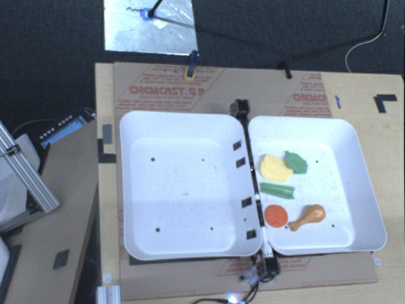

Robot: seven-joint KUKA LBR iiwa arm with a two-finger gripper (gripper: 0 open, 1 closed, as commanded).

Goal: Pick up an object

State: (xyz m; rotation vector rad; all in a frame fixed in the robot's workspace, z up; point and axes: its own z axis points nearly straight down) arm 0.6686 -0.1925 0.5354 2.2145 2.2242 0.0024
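Observation:
The right bin (354, 170) holds several toy foods near its left side. A yellow piece (274, 168) lies beside a green leafy piece (295, 162). Below them rests a long green pod (277, 190). A red round piece (276, 216) sits near the front left, and a brown drumstick (308, 216) lies to its right.
The left bin (183, 182) sits beside the right one, joined by a black clip strip (248, 170). Both rest on a cardboard sheet (253, 87). A silver plate (150, 16) lies at the back and a metal frame (25, 176) stands at the left.

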